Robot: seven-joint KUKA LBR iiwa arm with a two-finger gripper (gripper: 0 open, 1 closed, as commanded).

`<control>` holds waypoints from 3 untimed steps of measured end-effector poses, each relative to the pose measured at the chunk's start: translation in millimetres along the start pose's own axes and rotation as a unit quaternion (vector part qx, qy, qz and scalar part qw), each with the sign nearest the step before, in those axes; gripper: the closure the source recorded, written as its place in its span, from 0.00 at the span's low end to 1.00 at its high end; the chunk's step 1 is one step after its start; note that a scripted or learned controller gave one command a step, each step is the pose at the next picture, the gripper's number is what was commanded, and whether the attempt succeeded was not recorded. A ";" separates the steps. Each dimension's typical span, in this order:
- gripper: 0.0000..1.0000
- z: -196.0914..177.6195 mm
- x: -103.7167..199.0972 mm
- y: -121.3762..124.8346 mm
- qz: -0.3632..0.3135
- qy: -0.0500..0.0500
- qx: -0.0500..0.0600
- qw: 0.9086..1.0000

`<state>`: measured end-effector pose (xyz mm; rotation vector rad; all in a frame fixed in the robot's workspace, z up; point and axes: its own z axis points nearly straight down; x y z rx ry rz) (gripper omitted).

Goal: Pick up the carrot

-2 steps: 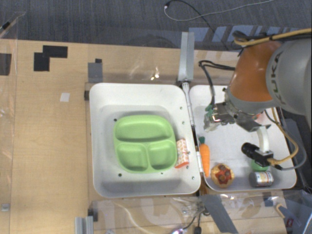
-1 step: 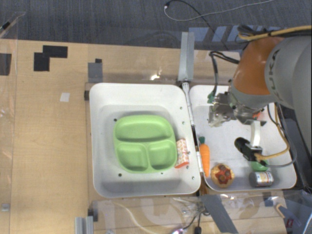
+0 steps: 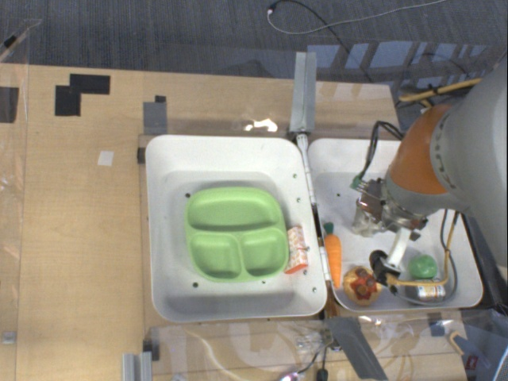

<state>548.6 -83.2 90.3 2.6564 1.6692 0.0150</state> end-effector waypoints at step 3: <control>1.00 -241.1 38.6 19.4 0.245 -0.004 0.003 0.970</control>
